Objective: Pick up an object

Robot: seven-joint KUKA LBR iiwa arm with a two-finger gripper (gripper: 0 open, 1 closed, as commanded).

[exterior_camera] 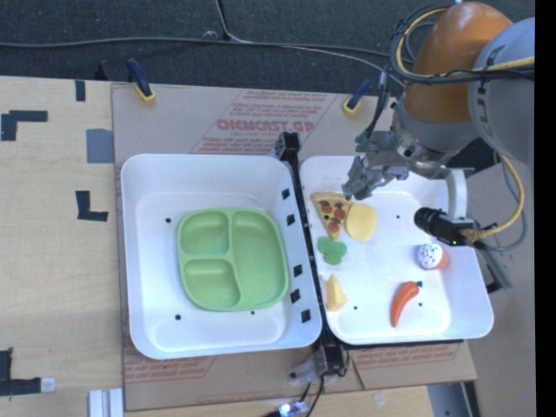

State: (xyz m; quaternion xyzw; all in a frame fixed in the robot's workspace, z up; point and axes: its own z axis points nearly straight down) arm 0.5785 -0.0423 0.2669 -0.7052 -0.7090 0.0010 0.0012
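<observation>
Two white bins sat side by side on the bench. The left bin (143, 189) held a green divided tray (233, 259), lying flat near the middle. The right bin (460, 320) held the loose items: a pizza slice (330, 211) at the upper left, a yellow round piece (362, 221) just beside it to the right, a green leafy piece (332, 250) below the slice, a pale yellow wedge (334, 294) near the lower left wall, an orange pepper (404, 302) toward the lower right, and a small white-and-red dotted ball (431, 256) near the right wall. The gripper (358, 189) hung over the upper left of the right bin, its tip just above the pizza slice and yellow piece; whether it was apart or together, could not tell. Nothing was seen held.
</observation>
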